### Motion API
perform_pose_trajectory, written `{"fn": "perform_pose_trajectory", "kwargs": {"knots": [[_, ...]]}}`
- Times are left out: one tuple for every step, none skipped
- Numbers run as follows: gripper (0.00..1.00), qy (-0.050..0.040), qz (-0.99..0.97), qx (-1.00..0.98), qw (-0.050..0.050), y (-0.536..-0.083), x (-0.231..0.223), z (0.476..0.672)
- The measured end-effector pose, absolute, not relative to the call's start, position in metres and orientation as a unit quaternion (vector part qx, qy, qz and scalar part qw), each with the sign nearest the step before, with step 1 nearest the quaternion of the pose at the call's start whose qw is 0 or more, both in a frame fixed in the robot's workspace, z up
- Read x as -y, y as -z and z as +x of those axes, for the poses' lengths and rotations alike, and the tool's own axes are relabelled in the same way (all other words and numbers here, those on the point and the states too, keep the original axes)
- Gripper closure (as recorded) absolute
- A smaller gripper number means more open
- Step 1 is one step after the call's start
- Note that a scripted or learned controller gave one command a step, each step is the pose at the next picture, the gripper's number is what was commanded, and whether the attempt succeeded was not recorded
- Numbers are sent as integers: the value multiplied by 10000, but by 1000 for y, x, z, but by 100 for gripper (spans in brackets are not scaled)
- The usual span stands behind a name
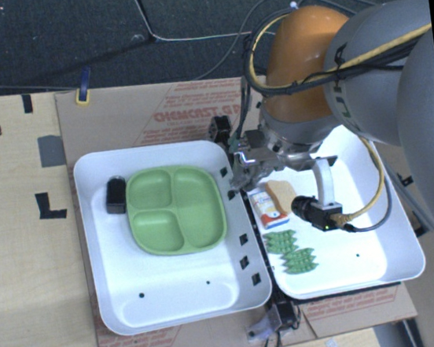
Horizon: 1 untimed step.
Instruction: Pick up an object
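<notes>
Carton [270,206] flat in right bin [388,265], beside pea pods [290,250]; gripper [268,171] hangs above it for pick, we judge; claw state: cannot tell.

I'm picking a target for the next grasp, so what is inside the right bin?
In the right bin: two green pea pods, a small red-and-white carton and a tan piece. The arm covers the bin's far end.

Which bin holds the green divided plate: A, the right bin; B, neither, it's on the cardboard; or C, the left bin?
C: the plate lies flat inside the left bin, beside a small black object, while the right bin holds the green pea pods.
</notes>
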State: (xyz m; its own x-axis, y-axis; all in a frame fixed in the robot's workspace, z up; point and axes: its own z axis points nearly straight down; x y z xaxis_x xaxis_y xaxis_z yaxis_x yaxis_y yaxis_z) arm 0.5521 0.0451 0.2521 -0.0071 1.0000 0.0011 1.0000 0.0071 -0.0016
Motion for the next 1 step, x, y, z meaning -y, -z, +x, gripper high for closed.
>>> {"fn": "perform_pose_trajectory", "kwargs": {"knots": [[100,-5,-7048,7094,9,-253,-97,546]]}}
